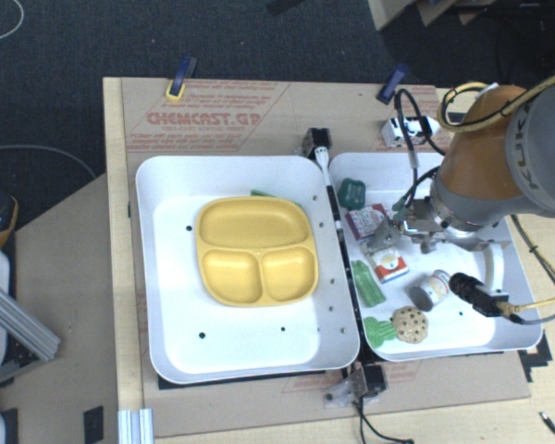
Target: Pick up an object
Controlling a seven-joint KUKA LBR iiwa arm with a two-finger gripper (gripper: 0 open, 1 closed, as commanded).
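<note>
Bright, even overhead light fills the scene. The white bins (166, 248) glare slightly and cast only soft shadows. Focus is fairly sharp, with mild graininess throughout.

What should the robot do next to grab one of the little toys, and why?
Probably a short straight drop. The gripper hangs low in the right bin, about over the small red and white box, with a dark red packet and a green bar close by. Going straight down should meet the box without nudging those neighbours. How far its tips sit above the box is hard to tell.
</note>
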